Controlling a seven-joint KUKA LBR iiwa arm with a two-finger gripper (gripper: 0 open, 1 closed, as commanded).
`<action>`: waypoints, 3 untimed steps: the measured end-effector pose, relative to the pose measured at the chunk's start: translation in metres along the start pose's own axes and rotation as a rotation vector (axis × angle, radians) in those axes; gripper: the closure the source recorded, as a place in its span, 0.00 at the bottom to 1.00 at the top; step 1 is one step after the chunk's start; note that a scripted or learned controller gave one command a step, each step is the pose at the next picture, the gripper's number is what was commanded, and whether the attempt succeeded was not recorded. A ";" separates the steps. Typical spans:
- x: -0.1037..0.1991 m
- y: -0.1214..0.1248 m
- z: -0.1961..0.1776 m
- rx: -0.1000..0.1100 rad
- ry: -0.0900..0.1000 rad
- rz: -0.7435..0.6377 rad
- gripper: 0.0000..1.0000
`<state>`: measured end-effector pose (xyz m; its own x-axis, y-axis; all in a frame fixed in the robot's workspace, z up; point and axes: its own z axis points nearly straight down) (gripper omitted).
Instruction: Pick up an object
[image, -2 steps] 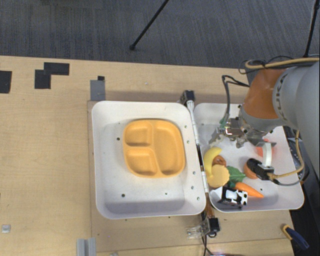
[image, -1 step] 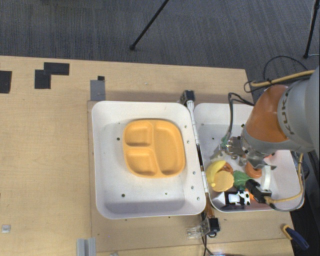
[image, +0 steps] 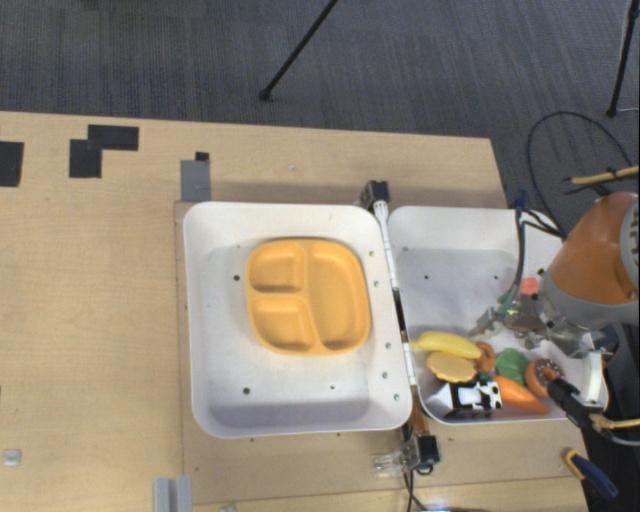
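Note:
Several toy foods are heaped in the front of the right bin: a yellow banana, a tan bun-like piece, a green piece, an orange carrot and a black-and-white item. My gripper hangs low over the right side of this bin, just above and behind the green piece, with the arm's orange band behind it. Nothing can be seen held in it.
The left bin holds a yellow divided plate at its middle. A metal divider runs between the two bins. Cables loop at the back right of the bench.

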<state>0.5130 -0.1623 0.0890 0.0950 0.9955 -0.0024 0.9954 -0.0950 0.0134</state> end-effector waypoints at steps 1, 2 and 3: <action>-0.003 0.078 0.002 0.003 0.002 -0.191 0.00; -0.029 0.140 0.000 0.008 0.004 -0.132 0.00; -0.030 0.139 -0.010 0.014 0.002 -0.136 1.00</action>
<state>0.6482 -0.2054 0.1014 -0.0404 0.9992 -0.0008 0.9992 0.0404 -0.0011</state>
